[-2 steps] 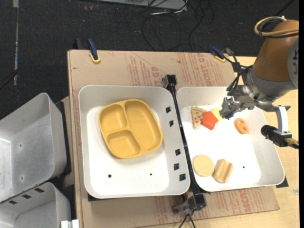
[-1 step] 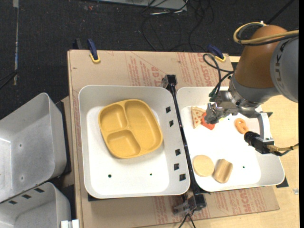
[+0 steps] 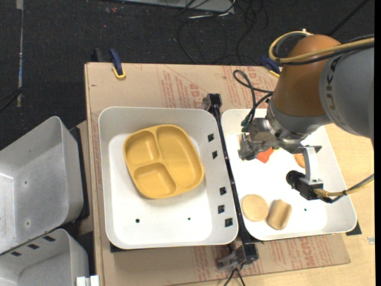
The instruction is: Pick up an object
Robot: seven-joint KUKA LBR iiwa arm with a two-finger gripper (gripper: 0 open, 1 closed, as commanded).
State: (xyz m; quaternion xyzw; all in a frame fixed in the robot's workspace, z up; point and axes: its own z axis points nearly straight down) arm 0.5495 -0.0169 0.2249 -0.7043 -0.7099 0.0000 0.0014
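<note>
Brown cardboard-covered tabletop [image 3: 166, 79] carries two shallow white bins. Left bin [image 3: 113, 177]: one yellow three-compartment plastic plate [image 3: 162, 159]. Right bin [image 3: 339, 216]: one tan round disc [image 3: 255, 207], one tan cylindrical block [image 3: 278, 214], orange pieces [image 3: 265, 155] partly hidden under the jaws [image 3: 249, 149]; jaw state cannot be determined.

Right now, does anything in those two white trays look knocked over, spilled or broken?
Nothing looks spilled or broken. The yellow divided plate lies slightly askew in the left bin. In the right bin, a tan cylinder lies on its side beside a flat tan disc.
</note>
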